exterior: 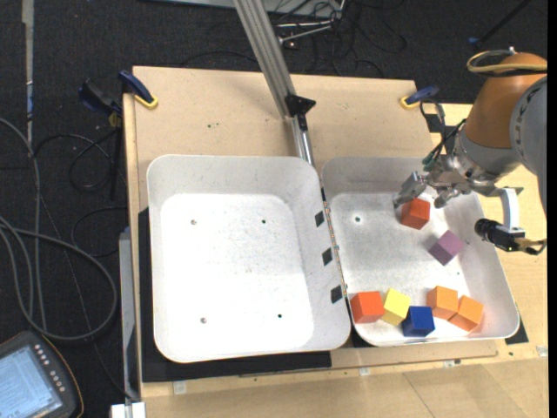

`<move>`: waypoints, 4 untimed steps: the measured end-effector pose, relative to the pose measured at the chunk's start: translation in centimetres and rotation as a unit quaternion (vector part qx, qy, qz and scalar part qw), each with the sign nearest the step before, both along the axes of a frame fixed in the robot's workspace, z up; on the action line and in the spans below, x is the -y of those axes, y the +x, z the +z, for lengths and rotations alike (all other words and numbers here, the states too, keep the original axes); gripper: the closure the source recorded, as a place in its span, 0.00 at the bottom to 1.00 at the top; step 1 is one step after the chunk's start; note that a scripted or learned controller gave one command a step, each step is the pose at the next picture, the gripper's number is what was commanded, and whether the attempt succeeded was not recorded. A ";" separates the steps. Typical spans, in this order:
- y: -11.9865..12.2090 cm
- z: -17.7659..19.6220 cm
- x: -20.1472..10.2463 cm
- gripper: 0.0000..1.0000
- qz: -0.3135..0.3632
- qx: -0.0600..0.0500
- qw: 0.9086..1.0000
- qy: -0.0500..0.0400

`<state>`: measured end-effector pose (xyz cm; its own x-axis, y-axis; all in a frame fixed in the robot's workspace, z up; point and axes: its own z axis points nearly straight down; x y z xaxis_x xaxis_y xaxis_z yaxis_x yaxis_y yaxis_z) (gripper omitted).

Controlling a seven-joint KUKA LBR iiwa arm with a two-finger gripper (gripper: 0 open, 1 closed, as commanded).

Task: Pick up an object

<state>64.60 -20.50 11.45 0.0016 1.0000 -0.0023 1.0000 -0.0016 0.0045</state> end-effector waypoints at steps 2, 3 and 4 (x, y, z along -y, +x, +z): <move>0.6 7.2 0.2 1.00 0.002 0.002 1.000 0.000; 1.6 13.0 0.5 1.00 0.002 0.001 1.000 0.000; 1.7 13.5 0.5 1.00 0.002 -0.001 1.000 0.000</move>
<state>66.31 -21.00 24.94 -0.0030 1.0000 -0.0017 1.0000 0.0030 0.0025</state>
